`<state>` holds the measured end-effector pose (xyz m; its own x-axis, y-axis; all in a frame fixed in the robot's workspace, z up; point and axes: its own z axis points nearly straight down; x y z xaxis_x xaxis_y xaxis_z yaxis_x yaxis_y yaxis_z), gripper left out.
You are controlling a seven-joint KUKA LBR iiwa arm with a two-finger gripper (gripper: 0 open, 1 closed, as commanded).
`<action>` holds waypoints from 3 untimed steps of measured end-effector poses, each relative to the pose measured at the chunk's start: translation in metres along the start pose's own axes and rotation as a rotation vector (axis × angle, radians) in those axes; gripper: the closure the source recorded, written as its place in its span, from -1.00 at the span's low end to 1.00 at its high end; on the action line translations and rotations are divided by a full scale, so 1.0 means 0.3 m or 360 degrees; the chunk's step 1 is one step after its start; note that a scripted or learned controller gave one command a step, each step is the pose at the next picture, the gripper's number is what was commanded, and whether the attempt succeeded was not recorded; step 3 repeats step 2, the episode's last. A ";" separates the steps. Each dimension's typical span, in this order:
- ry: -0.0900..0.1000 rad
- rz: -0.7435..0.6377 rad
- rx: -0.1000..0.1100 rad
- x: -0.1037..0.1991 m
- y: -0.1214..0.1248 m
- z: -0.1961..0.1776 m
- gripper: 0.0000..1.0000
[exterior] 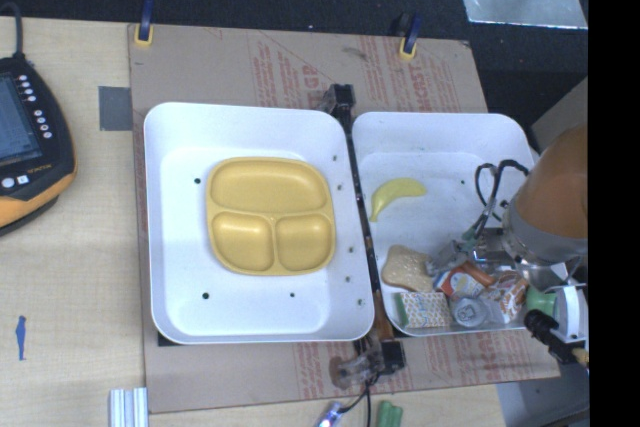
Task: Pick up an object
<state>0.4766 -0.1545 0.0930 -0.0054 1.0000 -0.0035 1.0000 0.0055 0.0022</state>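
1. A yellow banana [397,195] lay flat and curved, up-left of the gripper [478,253].
2. A tan bread-like slab [407,267] lay just left of it.
3. A green-speckled flat packet [425,310] lay below-left, near it.

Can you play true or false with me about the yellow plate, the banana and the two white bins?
1. The yellow three-part plastic plate lies in the left white bin. True.
2. The yellow banana-shaped toy lies on the plate. False: it lies in the right white bin, apart from the plate.
3. The grey robot arm with the orange band reaches over the right bin. True.
4. The pile of small mixed items sits in the left bin. False: it sits at the near end of the right bin.
5. An orange and black handheld control pad rests on the bench left of the bins. True.
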 end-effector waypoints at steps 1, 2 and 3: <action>-0.0001 -0.0008 -0.0001 -0.002 0.005 -0.034 1.00; 0.0007 -0.0001 0.0005 0.279 0.075 -0.332 1.00; 0.0007 -0.0001 0.0005 0.279 0.075 -0.332 1.00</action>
